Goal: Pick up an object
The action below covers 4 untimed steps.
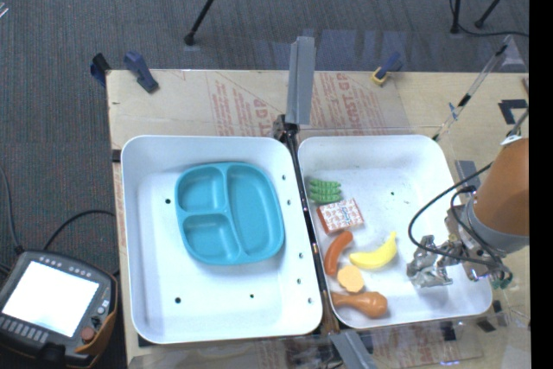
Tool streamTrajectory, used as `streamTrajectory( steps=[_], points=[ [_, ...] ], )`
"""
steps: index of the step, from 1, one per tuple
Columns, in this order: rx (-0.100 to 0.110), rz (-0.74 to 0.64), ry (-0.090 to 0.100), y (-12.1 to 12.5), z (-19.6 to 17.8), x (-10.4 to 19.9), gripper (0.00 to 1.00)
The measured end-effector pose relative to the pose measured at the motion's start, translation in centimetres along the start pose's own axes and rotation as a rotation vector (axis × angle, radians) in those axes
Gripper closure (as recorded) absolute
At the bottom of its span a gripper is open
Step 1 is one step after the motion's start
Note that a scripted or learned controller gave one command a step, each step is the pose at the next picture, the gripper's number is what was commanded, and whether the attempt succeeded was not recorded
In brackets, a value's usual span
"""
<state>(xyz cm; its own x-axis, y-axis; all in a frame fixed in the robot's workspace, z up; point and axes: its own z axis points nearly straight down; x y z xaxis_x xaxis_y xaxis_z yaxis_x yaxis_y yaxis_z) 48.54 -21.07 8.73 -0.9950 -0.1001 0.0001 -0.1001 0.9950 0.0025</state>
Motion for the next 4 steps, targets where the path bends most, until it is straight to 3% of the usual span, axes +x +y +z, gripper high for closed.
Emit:
streamTrajectory(
  steps=[1, 2, 4],
  points=[
    [0.0, 0.108, -0.002, -0.5, 0.0, -3.8, 1.0],
    [0.001, 0.256, 0.0, 0.2, 0.0, 0.8, 1.0],
    [0.001, 0.479, -0.002, -0.2, -1.5, 0.9, 1.0]
  ],
)
